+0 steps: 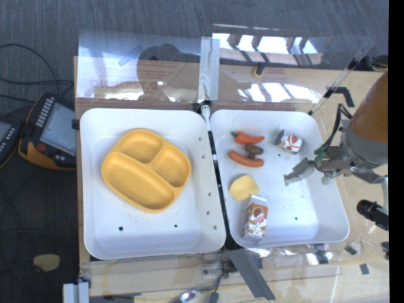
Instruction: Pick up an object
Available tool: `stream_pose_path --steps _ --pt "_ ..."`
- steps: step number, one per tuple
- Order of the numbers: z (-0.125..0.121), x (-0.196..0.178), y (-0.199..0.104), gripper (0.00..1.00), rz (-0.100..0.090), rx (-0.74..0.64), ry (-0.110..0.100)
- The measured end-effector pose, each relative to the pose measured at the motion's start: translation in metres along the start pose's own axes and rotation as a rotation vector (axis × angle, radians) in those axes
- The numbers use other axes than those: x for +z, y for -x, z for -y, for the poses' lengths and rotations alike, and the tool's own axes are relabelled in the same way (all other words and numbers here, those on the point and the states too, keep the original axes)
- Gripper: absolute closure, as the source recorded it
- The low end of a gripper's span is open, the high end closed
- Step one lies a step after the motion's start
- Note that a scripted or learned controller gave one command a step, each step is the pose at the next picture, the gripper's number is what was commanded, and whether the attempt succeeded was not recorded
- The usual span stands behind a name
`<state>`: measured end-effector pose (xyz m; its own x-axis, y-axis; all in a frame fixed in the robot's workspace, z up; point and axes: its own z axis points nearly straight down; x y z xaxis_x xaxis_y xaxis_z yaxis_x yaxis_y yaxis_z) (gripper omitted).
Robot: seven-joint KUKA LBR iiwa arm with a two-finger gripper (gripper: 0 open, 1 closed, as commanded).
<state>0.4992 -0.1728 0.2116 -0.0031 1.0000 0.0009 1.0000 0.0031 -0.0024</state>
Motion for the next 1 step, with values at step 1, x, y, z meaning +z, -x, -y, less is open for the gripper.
stream_pose_path --steps 1 --pt "-0.1051 0.0922 -0.0702 0.0 0.0 0.0 -0.001"
